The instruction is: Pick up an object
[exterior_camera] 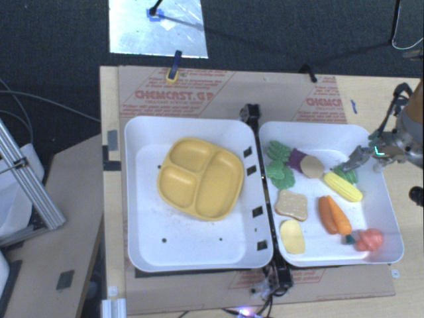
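Observation:
The right bin (331, 134) holds several toy foods: green leafy pieces (279, 164), a purple and tan vegetable (306, 162), a yellow corn cob (342, 186), a bread slice (292, 205), an orange carrot (334, 215), a pale yellow piece (292, 236) and a pink piece (369, 239). My gripper (358, 158) reaches in from the right and hangs low over the bin's far right part, just above the green end of the corn cob. Nothing is visibly held in it.
The left bin (142, 244) carries a yellow divided plate (199, 177). A black divider (260, 177) runs between the two bins. The arm's wrist (401, 141) stands over the right bin's right rim. Cardboard lies under both bins.

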`<state>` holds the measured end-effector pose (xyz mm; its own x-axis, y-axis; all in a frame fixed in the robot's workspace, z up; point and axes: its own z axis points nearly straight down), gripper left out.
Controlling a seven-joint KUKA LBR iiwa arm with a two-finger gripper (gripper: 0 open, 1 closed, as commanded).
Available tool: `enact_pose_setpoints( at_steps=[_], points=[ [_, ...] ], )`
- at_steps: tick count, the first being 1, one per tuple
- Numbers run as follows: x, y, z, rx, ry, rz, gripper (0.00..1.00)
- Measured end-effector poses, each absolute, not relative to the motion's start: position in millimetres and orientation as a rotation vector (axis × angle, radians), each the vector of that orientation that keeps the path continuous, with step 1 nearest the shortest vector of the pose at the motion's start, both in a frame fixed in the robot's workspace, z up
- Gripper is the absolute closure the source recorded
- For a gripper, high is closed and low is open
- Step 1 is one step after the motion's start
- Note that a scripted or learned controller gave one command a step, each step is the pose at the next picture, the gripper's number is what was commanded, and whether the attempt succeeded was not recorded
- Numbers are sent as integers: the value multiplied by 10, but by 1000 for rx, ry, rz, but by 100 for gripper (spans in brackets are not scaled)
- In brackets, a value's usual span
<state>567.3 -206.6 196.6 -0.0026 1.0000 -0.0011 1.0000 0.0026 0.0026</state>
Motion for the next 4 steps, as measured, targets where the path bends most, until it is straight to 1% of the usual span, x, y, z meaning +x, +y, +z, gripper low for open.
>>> enact_pose_setpoints(
  at_steps=[1, 2, 3, 4],
  points=[
    [5590, -2055, 800, 2224, 2227, -5, 0],
    [5621, -2067, 974, 2216, 2221, 4, 100],
    [6260, -1852, 914, 2208, 2226, 6, 100],
    [6124, -1099, 1891, 2206, 2230, 10, 100]
  ],
)
